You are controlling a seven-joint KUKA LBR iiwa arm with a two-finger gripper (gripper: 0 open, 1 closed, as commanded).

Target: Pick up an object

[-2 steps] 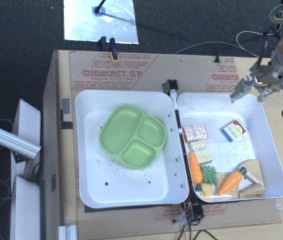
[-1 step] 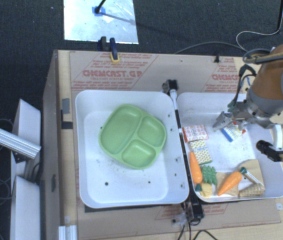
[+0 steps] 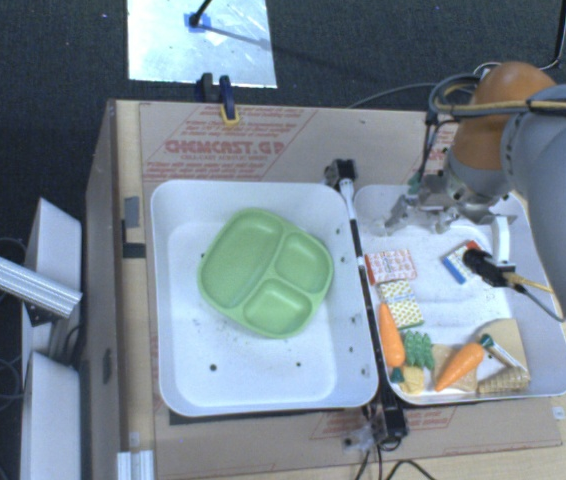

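Carrots first: two of them (image 3: pixel 391 336) (image 3: pixel 460 364) lie low in the right bin (image 3: pixel 561 368), small packets (image 3: pixel 390 264) just above. Up at that bin's top edge hangs the hand (image 3: pixel 429 213), fingers spread, nothing between them. Left bin (image 3: pixel 178 368) carries a green plate (image 3: pixel 266 272).

This is a robotics lab, not a home or kitchen. A grey industrial arm (image 3: pixel 548 153) with an orange band reaches over a counter (image 3: pixel 233 143) topped with a printed cardboard sheet. Two white bins (image 3: pixel 178 298) sit side by side on it, clamped at the join, one holding a green divided plate (image 3: pixel 266 271), the other toy food such as plastic carrots (image 3: pixel 391 336). Loose cables (image 3: pixel 383 96) trail across the counter, aluminium framing (image 3: pixel 18 280) stands at the left, and dark carpet (image 3: pixel 33 88) covers the floor.
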